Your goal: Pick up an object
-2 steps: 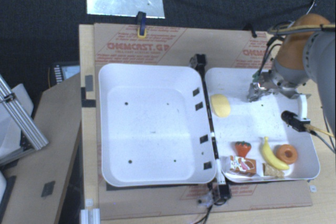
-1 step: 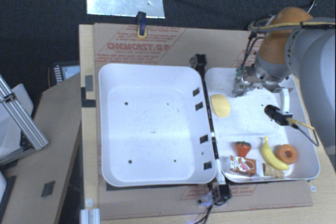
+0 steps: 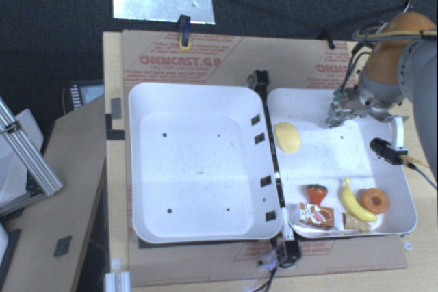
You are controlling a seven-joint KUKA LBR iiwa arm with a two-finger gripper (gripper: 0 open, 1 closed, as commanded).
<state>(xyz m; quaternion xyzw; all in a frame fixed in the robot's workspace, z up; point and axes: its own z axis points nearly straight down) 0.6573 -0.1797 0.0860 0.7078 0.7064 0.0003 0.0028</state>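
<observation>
A brown bench sits in front of a dark wall, and two white bins lie on it side by side. The left bin has little dark dots on its floor. The right bin has all the toys.

A pale yellow lemon lies alone near the wall between the two bins. Down at the front there is a red strawberry, a small printed packet, a yellow banana and an orange ring like a donut. The banana and the ring are just beside each other. The strawberry is just above the packet.

The arm comes in from the right. Its gripper hangs over the back of the right bin, near the rim. It is too small and dark to tell if it is wide or narrow. Nothing looks caught in it.

I think the arm is about to choose a toy. The lemon looks like the easy one, because it has room all round it. To do it well, the gripper should go right over the middle of the lemon, come straight down, and squeeze both sides gently. The front toys are crowded, so a grab there might bump a neighbor.
</observation>
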